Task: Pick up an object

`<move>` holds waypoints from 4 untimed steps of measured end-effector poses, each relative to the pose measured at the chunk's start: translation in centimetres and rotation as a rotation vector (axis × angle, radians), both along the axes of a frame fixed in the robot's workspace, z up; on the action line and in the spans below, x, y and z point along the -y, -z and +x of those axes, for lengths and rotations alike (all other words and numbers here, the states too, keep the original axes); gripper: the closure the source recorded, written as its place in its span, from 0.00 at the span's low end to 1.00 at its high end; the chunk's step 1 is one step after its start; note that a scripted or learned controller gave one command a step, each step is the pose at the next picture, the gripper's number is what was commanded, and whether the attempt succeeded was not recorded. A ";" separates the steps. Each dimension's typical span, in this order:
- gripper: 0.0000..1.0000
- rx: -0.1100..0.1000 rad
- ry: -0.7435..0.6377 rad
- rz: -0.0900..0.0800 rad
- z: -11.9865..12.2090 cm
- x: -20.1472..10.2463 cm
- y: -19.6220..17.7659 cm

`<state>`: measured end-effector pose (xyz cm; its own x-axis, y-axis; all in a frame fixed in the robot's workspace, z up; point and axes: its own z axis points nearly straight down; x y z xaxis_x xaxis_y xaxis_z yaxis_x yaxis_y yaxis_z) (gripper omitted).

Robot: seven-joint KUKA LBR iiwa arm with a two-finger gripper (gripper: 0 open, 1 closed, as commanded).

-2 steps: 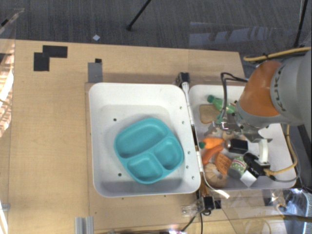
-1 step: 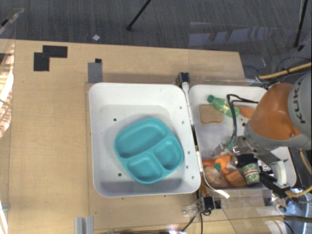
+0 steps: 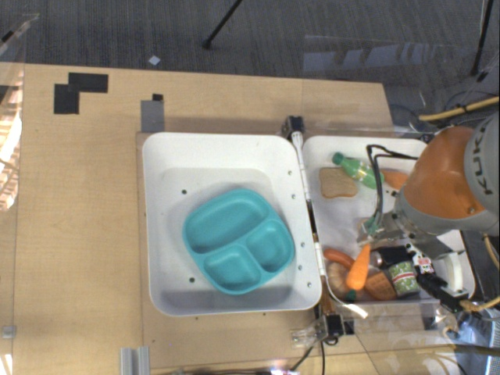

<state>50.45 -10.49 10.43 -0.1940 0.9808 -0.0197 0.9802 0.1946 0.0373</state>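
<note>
One camera was fixed above the bench [image 3: 70, 248], looking down at a slant from moderate height. It took in both bins, with the left bin [image 3: 172, 162] near centre, the right bin [image 3: 344, 221] toward the right edge and grey carpet [image 3: 117, 22] across the top.

Arm [image 3: 433, 226], one: grey casing, rounded joints. Broad orange band [image 3: 439, 180], glossy, bulbous, above the wrist. Dark block lettering [image 3: 486, 161] on the grey shell beside it, partly cut off. Thin black cable [image 3: 376, 180] looped alongside the wrist. Jaws: detail unclear.
</note>
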 end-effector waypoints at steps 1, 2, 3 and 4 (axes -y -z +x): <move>1.00 -0.022 0.004 0.014 1.3 -5.7 -12.4; 1.00 -0.031 0.139 0.014 0.0 -4.9 -14.4; 1.00 -0.024 0.127 0.013 0.2 -5.0 -15.5; 1.00 -0.018 0.116 0.012 0.5 -5.1 -16.6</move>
<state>50.92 -5.36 27.07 -0.0797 0.9968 -0.0054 0.9966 0.0798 0.0208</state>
